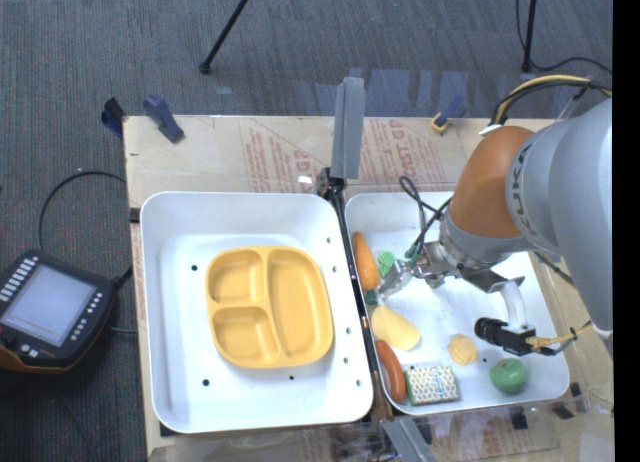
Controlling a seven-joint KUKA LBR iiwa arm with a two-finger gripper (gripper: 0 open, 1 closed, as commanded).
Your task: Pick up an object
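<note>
The arm [545, 205] reached in from the right over the right bin [545, 300], its orange band sitting above the wrist. The gripper [398, 275] hung low near that bin's left wall, close to the carrot [366, 261]; whether it was spread or pressed together could not be told, and nothing could be seen held in it.

The carrot was a slim orange piece lying lengthwise along the left wall of the right bin, with a bit of green [384, 263] just beside it, under the gripper. Below it lay a pale yellow rounded piece [395, 327], perhaps a potato or pear, tilted across the bin floor. Nearer the front left corner sat a reddish-orange sausage-shaped piece [391, 370], touching or nearly touching a small patterned box [433, 384] with coloured dots on its face. A small yellow lump [462, 350] rested toward the middle of the bin, and a green apple [508, 376] sat near the front right corner. A black piece of the arm's fittings [500, 334] hung over the bin between the lump and the apple.

The left bin [170, 350] held a yellow divided plate [268, 307] with three compartments, lying flat near its centre. A handheld control pad [45, 308] rested on the carpet to the left of the bench, and a grey upright post [348, 130] stood behind the gap between the bins.
</note>
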